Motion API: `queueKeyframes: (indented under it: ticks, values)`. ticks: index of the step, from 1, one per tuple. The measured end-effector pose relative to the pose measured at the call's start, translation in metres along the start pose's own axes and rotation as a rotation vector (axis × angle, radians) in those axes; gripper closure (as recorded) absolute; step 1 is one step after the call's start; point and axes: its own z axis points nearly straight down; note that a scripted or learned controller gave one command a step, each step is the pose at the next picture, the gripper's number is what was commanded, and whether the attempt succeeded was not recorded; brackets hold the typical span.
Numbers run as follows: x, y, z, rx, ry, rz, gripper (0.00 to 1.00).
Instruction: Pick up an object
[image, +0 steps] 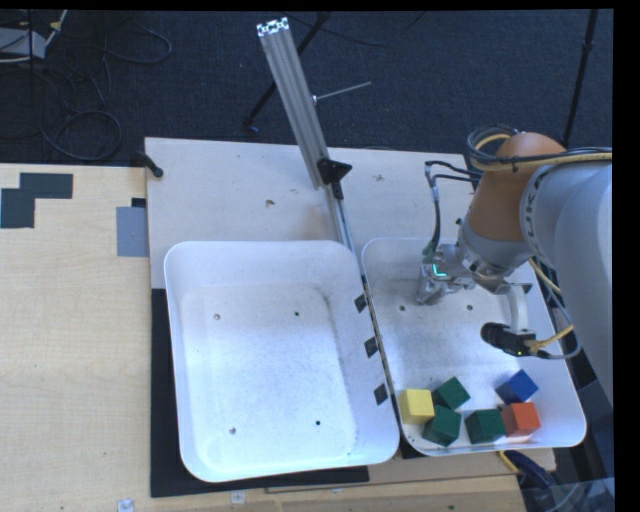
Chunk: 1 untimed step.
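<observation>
I see the arm (560, 230) coming in from the right, its orange band above the wrist, with the gripper (432, 292) low over the right bin (450, 345). The left bin (265, 360) lies well off to the left of the fingers, past the dividing rim. I cannot tell from here whether the fingers are wide or narrow; they are too small and blurred, and I see nothing between them. The blocks sit well apart from the fingers, bunched along the bin's near edge: three green cubes (452, 392), (443, 426), (484, 425), a yellow cube (417, 404) just beside them, then an orange cube (521, 417) with a blue cube (517, 385) just behind it.
</observation>
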Motion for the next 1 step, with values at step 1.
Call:
queueKeyframes:
  ticks: [1]
  values:
    - [0.0653,-0.0482,-0.1043,-0.004,0.003,-0.001,0.0]
